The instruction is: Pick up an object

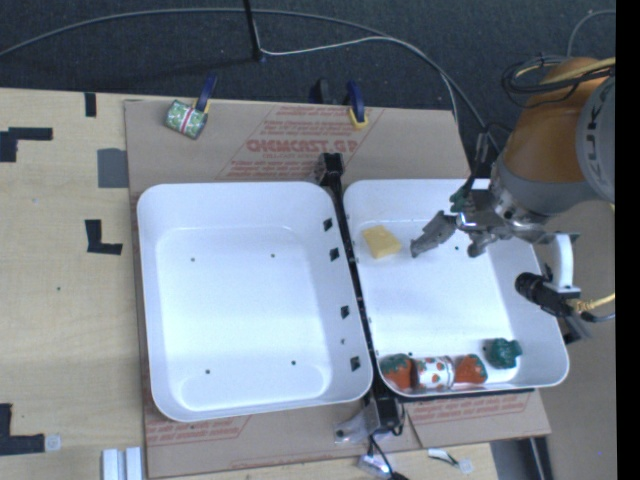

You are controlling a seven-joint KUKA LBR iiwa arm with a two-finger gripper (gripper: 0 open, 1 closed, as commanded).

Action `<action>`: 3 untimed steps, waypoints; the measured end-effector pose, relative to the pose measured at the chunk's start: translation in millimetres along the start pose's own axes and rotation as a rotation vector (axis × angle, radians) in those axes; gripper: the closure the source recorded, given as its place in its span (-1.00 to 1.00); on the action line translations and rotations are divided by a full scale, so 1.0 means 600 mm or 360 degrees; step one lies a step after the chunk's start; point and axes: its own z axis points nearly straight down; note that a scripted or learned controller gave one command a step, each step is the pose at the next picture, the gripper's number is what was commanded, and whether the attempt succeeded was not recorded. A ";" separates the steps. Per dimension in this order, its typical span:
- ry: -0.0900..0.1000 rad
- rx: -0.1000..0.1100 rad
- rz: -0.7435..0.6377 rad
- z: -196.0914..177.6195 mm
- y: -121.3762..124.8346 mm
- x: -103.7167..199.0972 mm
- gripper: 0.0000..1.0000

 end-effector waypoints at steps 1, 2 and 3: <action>0.0001 0.0013 0.0000 0.178 0.005 -0.006 -1.00; 0.0000 0.0000 0.0000 0.170 0.009 -0.006 -1.00; 0.0000 0.0000 0.0000 0.170 0.009 -0.006 -1.00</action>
